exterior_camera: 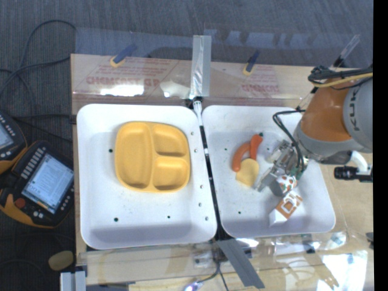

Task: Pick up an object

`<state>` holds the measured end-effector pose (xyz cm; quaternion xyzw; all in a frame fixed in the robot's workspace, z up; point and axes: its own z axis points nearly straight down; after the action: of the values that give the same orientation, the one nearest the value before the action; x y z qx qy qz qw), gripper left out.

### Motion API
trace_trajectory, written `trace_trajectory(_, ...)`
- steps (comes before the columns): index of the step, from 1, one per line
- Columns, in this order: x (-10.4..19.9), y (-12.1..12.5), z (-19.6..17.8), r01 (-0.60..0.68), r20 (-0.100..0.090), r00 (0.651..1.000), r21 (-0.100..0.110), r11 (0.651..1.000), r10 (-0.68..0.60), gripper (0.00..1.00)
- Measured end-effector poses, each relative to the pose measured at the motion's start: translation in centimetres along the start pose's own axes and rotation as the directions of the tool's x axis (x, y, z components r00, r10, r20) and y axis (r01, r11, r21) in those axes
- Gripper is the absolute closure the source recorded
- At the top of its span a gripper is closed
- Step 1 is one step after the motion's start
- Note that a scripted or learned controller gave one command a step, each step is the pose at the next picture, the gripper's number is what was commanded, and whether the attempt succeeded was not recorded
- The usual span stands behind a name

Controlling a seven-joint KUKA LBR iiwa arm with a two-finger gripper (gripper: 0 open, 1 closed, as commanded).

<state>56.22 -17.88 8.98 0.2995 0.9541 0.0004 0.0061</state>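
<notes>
The right bin (230, 217) serves as the landmark. Inside it, toward its middle, lie an orange carrot (246, 151) and, touching the carrot's lower end, a pale yellow piece (247, 174). Nearer the bin's right wall sits a small white-and-orange carton (288, 206). The end effector (274, 170) hangs low in this bin, just right of the yellow piece and above the carton; how far it is open cannot be told, and nothing can be seen in its grip. Left of this bin, the left bin (97, 223) holds a yellow tray (151, 156).
</notes>
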Motion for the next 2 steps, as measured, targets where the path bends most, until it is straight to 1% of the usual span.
trace_trajectory(1, 5.9, 0.6, -0.1, -0.301, 0.002, 0.954, 0.0, 0.954, 0.301, 0.0)
trace_trajectory(2, 1.2, -3.0, -0.2, -0.258, -0.001, 0.966, 0.005, 0.966, 0.258, 0.0)
